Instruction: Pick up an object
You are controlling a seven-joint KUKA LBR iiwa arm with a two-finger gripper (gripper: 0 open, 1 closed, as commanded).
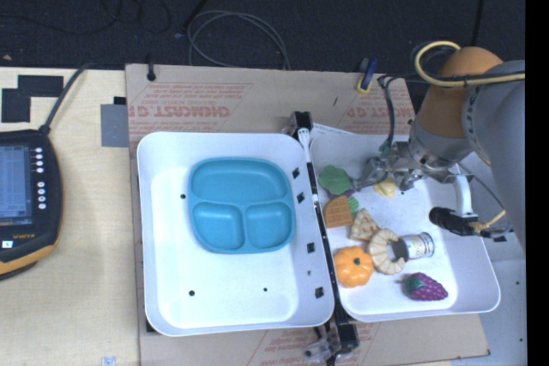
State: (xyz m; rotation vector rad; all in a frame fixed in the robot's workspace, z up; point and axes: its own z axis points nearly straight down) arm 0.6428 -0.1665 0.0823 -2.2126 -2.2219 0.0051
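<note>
My gripper (385, 173) is low over the back of the right bin (480, 287), reaching in from the right. A small yellow object (385, 189) lies right under its tip; whether it is gripped I cannot tell. Just to the left is a green leafy piece (335, 180). Toward the front lie an orange waffle piece (340, 212), a tan cracker (363, 226), an orange pumpkin (353, 267), a beige ring-shaped pastry (383, 251), a small can (419, 247) on its side and purple grapes (426, 287).
The left bin (163, 287) holds a blue three-compartment tray (241, 204). A black divider rail (314, 219) runs between the bins. A black cable end (455, 221) hangs off the arm over the right bin. A teach pendant (21, 193) sits at far left.
</note>
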